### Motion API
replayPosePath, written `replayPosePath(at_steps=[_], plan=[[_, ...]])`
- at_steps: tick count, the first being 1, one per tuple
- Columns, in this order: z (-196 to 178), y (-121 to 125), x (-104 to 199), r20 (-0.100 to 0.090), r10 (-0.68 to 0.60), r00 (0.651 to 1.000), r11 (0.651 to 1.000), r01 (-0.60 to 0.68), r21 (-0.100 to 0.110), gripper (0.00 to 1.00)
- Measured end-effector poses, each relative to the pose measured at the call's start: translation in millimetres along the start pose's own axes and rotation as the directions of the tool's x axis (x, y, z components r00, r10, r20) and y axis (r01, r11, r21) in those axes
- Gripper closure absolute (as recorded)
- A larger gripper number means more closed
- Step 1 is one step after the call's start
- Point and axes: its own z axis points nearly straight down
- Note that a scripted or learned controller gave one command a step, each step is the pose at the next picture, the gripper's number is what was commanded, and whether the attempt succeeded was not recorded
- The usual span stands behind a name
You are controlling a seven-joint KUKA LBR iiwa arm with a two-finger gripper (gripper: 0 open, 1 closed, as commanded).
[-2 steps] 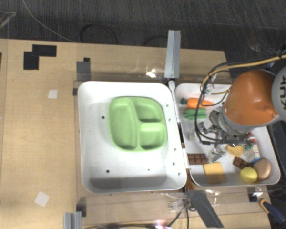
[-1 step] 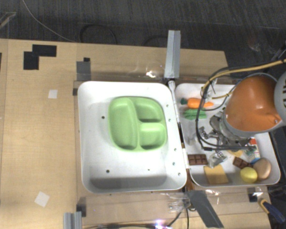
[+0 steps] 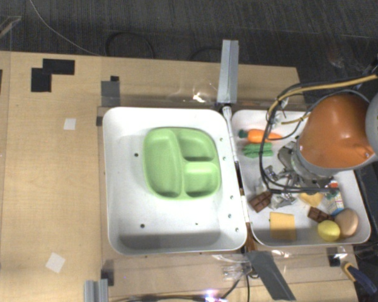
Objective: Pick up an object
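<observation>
Gripper (image 3: 290,184): I am reading its state as undeterminable, since the orange band (image 3: 335,131) and wrist are hanging directly over it and hiding how wide it stands and whether anything is in it. Location: low over the middle of the right bin (image 3: 365,234), among dangling cables. I am judging this posture as a vertical reach into the clutter, the arm coming down from above because the pieces are lying flat on the bin floor. Right bin contents, as I am listing them: a carrot (image 3: 263,134) at the far wall; a brown block (image 3: 260,201) just beside the gripper toward the bins' shared wall; a yellow block (image 3: 282,223) nearer the front wall; a lemon (image 3: 329,230) and a brown egg-shaped piece (image 3: 347,222), touching, in the front corner; a second brown piece (image 3: 317,214) near them. No piece is showing as lifted; I am taking the brown block as the likeliest target, lying beside the gripper and not under it. Left bin (image 3: 123,231): holding a green divided tray (image 3: 179,162), well apart from the arm.
</observation>
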Motion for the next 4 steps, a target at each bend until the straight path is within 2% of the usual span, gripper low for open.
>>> replayPosePath(at_steps=[1,2,3,4], plan=[[-81,-37,-83,-0.020,0.003,1.000,1.000,-0.003,-0.013,1.00],[-76,-38,-119,-0.020,-0.210,0.977,0.977,0.210,-0.023,1.00],[-90,-39,-122,-0.009,-0.208,0.978,0.978,0.208,-0.016,1.00],[-77,-83,-119,-0.011,-0.555,0.832,0.832,0.555,-0.030,1.00]])
